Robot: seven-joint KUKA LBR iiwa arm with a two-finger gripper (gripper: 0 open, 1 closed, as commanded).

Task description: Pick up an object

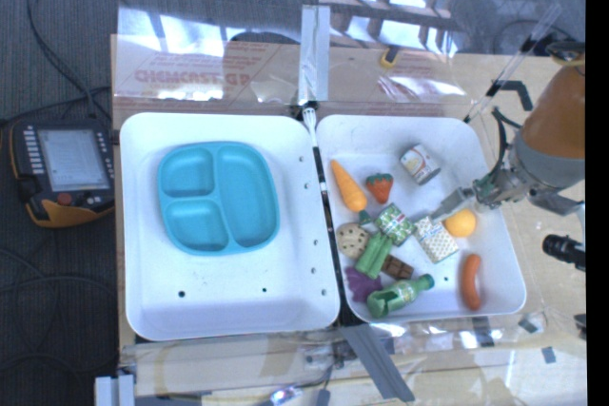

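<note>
Clutter is our main worry: the right bin [495, 157] is packed with toy food, and most pieces touch a neighbour. We see our gripper [449, 203] reaching in from three o'clock, low over the bin's middle, but whether it is spread or closed we cannot tell, and nothing visibly sits in it. Just at its four o'clock lies a small orange fruit [461, 223], touching a speckled white block [437, 241]; we judge either a likely target. At the bin's nine o'clock a carrot [348, 186] lies beside a strawberry [380, 187], and a green bottle [400, 294] rests at six o'clock. A descent here could nudge the round fruit away or wedge against the block. The left bin [143, 299] holds a blue divided plate [218, 197].
</note>
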